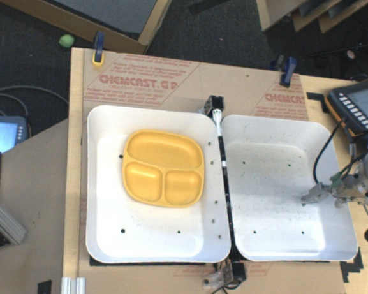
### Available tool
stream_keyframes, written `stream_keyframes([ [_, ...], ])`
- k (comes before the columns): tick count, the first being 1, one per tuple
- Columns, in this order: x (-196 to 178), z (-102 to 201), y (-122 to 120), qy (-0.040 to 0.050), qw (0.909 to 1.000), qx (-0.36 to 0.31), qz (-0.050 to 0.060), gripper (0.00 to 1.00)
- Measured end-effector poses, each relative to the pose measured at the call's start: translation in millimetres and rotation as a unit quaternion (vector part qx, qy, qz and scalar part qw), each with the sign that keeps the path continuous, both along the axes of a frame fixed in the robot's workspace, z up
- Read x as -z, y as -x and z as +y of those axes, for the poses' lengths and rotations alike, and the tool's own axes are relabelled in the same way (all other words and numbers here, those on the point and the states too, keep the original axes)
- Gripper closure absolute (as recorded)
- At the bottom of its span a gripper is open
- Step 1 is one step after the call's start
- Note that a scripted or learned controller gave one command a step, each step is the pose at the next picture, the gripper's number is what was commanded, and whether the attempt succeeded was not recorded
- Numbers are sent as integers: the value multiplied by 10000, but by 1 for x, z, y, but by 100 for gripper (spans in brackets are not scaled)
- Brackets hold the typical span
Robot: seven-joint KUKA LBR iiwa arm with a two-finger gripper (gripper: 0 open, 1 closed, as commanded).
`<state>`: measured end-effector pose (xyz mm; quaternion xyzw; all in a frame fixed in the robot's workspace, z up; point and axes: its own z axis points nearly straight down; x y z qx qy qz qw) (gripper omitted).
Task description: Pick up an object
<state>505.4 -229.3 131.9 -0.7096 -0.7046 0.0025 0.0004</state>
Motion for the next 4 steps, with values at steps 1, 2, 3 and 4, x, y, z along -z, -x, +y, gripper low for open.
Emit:
stream_keyframes([
  [1, 50, 67, -31, -38, 10000, -64, 3, 0],
  [2, 47, 82, -76, -7, 10000, -54, -46, 0],
  [3, 47, 68, -101, -4, 10000, -44, -45, 0],
  [4, 47, 68, -99, -7, 10000, -42, -32, 0],
])
